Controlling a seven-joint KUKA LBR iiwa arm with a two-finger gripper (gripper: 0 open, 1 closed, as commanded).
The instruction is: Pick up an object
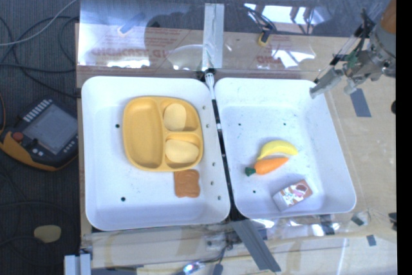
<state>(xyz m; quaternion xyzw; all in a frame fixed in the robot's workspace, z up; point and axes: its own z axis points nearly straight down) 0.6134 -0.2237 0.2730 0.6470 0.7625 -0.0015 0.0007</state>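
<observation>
Three objects sit in my right bin [335,138]: a banana [278,149] touching a carrot [270,165], and a small carton [292,194] apart near the front wall. I'd go for the carton (it lies alone, so nothing else gets nudged), coming down with my fingers across its short sides. My tool [351,71] hangs over the bin's far right corner; I cannot tell its opening, and it carries nothing I can see.
</observation>
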